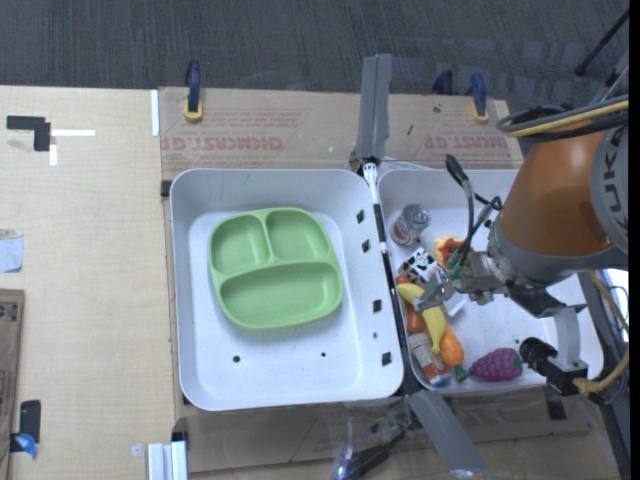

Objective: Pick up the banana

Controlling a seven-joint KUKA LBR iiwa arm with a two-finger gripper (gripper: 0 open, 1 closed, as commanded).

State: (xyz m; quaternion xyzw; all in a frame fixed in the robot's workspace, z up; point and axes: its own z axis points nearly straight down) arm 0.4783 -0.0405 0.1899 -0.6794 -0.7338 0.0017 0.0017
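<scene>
Camera view showed the pincer point(440, 290) low over the banana point(432, 320) (right bin point(560, 363)); fingers' state unclear. Approach step; next, 1 firm closing around it.

Dark grey carpet-like floor point(250, 18) is seen across the top. A light wood bench top point(80, 268) is laid out on the left, w/ a black L-shaped mark and white tape strips point(70, 134) near its upper left corner. A brown cardboard sheet point(290, 128) w/ red print is spread under the bins and is held at the far edge by two blue clamps point(192, 78). Lighting is even and soft, w/o hard shadows.
</scene>
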